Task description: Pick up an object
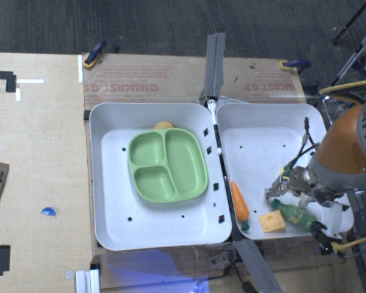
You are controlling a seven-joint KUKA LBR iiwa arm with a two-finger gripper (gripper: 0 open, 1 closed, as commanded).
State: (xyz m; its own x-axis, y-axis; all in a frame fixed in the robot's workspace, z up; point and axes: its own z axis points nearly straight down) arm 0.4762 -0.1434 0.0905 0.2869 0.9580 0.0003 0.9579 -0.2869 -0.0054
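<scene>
Bench w/ two bins: gripper (279,187) low in right bin (256,127), approach step, grip state unclear, next needs closing on green bottle (296,214).

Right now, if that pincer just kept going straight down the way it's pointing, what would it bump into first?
Probably the green bottle, lying just below the pincer in the right bin. The yellow cheese wedge sits beside it. Depth is hard to judge from this slanted view.
</scene>
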